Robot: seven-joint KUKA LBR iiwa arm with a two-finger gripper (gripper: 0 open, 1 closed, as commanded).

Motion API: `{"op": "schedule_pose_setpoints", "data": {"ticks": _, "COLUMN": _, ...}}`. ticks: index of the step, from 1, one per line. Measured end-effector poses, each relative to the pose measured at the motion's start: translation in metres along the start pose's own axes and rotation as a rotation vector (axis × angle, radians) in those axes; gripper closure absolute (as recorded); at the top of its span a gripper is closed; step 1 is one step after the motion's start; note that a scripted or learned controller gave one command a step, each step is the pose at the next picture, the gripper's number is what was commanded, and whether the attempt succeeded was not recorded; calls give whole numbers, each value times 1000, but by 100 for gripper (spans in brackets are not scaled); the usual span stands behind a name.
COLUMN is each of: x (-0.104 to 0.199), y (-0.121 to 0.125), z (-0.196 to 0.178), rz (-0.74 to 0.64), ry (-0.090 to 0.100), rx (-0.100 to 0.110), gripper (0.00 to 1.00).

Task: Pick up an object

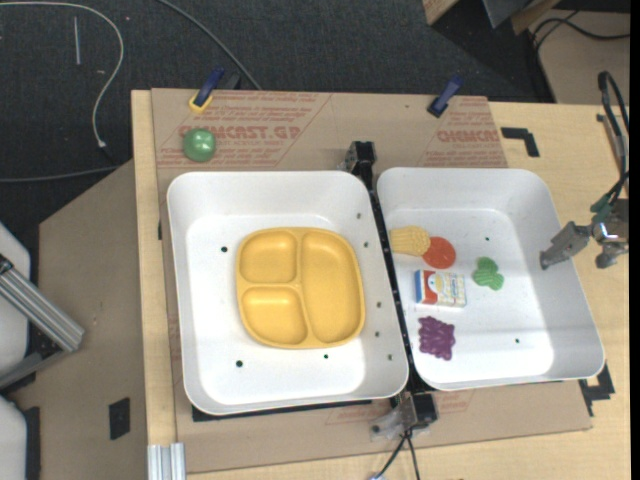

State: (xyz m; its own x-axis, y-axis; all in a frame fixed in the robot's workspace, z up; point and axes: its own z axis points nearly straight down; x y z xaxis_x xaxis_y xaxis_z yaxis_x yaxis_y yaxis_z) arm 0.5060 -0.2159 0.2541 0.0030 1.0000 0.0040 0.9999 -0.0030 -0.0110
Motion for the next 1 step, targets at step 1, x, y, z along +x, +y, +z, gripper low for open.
{"op": "schedule_pose_setpoints", "data": {"ticks": 1, "x": 0, "y": 2, "z": -5, "rz": -3, "ry": -3, "rx": -10, "gripper": 0}}
